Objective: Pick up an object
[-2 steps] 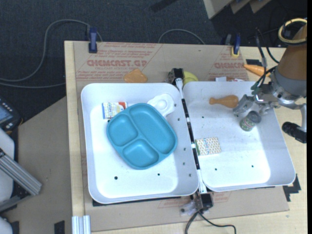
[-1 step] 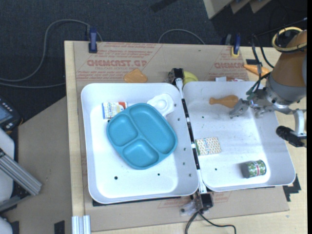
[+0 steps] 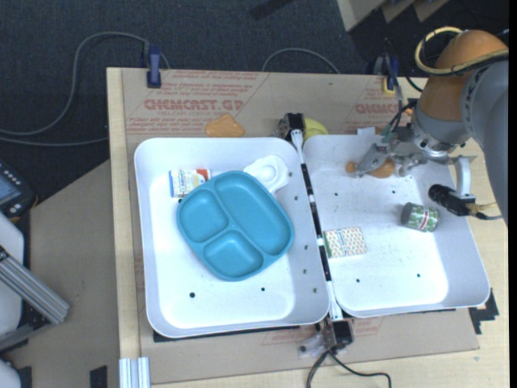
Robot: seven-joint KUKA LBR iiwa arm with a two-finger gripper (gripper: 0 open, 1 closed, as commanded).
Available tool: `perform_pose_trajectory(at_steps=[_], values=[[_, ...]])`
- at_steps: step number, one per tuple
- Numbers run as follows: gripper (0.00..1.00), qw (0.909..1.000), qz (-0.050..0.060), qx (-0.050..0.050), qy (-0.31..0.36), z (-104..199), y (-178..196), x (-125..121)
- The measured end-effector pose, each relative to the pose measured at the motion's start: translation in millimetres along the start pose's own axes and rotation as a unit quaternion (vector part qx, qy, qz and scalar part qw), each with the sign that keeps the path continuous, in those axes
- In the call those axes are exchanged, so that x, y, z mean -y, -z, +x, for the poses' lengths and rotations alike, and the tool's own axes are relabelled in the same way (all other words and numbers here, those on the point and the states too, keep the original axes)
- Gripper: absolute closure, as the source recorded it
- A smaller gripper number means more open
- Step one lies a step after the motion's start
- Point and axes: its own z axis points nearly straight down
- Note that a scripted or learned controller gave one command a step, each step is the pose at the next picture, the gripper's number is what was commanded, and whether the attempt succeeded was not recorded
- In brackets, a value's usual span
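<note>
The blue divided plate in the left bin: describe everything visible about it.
The blue divided plate looks like smooth light-blue plastic, a rounded shape with three recessed compartments split by raised ridges. It lies flat and right side up in the left bin, toward the upper middle, turned at an angle to the bin's walls. Its upper edge overlaps a small printed carton and a white piece.

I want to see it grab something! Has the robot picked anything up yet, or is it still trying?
Not yet, as far as the view shows. Already done: the arm has reached into the right bin, and its hand sits low at the far edge, right by a small orange object. Nothing looks lifted. Still left: the grab and lift. The green can and patterned packet lie untouched.
</note>
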Motion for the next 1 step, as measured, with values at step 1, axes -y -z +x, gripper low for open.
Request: perform_pose_trajectory(at_steps=[1], values=[[0.0, 1.0, 0.0, -0.001, -0.005, -36.2, 1.0, 49.0]])
